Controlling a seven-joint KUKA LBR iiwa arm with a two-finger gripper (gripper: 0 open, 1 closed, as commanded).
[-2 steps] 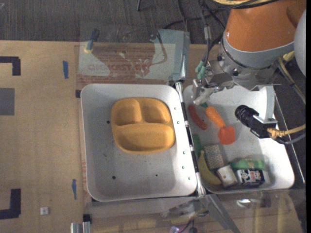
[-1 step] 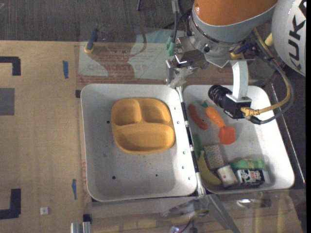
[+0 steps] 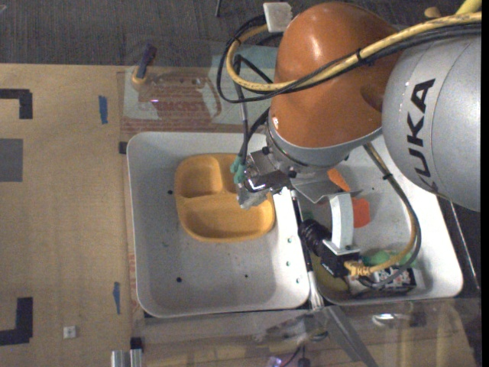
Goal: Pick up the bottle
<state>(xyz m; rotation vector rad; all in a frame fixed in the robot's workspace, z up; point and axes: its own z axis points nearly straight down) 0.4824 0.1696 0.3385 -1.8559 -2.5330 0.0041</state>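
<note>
We see the jaws low in a bin (image 3: 153,281), at the right edge of a yellow dish (image 3: 206,205). We cannot tell how wide they stand. To their right, in the other bin (image 3: 432,262), an orange thing (image 3: 361,211) lies half hidden by the arm. We cannot tell whether it is the bottle.

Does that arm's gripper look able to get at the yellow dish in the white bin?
Probably yes. The gripper is over the edge of the yellow dish nearest the arm. The dish lies in the open in its bin, and nothing seems to lie between the two.
</note>
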